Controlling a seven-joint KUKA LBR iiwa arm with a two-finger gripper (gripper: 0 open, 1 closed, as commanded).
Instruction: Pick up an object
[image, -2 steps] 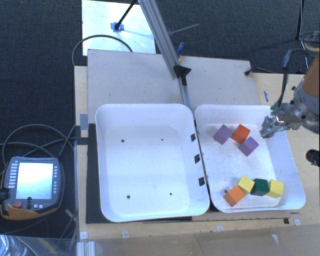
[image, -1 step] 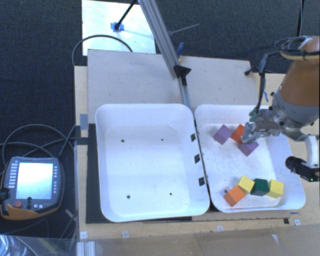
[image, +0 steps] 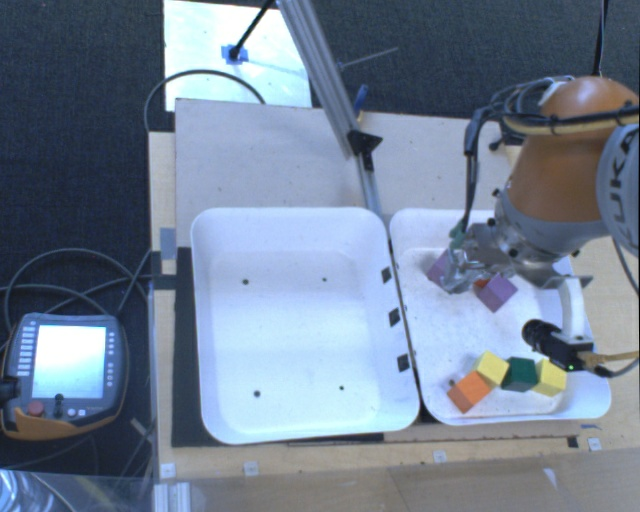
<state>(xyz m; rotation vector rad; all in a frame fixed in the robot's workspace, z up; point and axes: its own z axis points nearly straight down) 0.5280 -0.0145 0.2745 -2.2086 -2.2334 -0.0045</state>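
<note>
I see the gripper (image: 462, 272) low in the right bin (image: 420, 300), between two purple blocks (image: 441, 266). I cannot tell if it holds one. I would center on one block and lift it slowly, away from the bin wall.

A teach pendant (image: 62, 373) lies left of the bench (image: 270, 160).

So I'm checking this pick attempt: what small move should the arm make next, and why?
Probably a short, slow lift straight up. The gripper sits low in the right bin, between two purple blocks, and the view does not show whether it holds either. A small rise would reveal whether a block comes along.
</note>
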